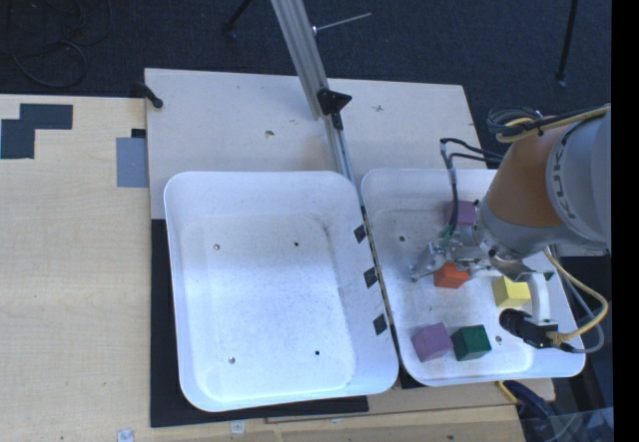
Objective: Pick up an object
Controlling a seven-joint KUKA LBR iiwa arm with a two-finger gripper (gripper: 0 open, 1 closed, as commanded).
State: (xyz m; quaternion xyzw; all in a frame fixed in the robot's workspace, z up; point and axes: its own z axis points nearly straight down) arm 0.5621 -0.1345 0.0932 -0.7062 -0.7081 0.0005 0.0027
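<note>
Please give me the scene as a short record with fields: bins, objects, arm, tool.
bins: two shallow white bins side by side, left bin and right bin
objects in right bin: small orange block, yellow block, purple cube, dark green cube
arm: grey arm with orange band, reaching in from the right
tool: two-finger tool low over the right bin, beside the orange block; grasp cannot be told
</note>
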